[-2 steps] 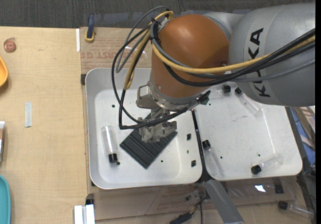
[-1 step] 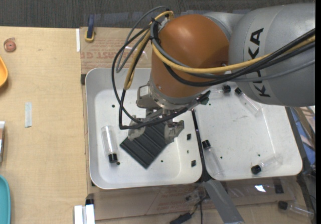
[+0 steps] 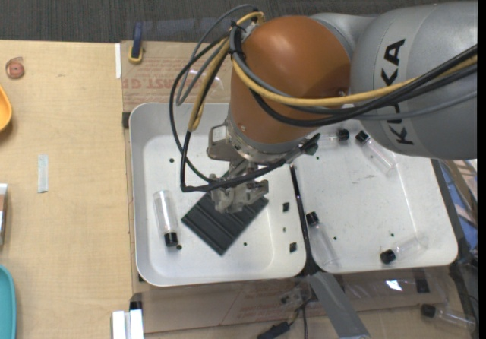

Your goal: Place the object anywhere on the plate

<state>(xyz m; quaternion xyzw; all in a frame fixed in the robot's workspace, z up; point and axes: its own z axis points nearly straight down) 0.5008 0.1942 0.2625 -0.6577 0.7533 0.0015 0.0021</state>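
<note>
A black ribbed plate [image 3: 220, 227] lies flat and turned at an angle in the left bin [image 3: 152, 269]. My gripper [image 3: 240, 199] points down over the plate's upper right end, close to or touching its surface. I see nothing in it. A clear tube with a black cap [image 3: 164, 217] lies to the left of the plate, apart from it and from the gripper. The arm's big orange wrist hides the upper middle of the left bin.
The right bin [image 3: 425, 254] holds several clear tubes with black caps, one at its front [image 3: 402, 248] and one near its back [image 3: 372, 149]. Small black bits are scattered in both bins. A wooden board [image 3: 61, 178] lies left of the bins.
</note>
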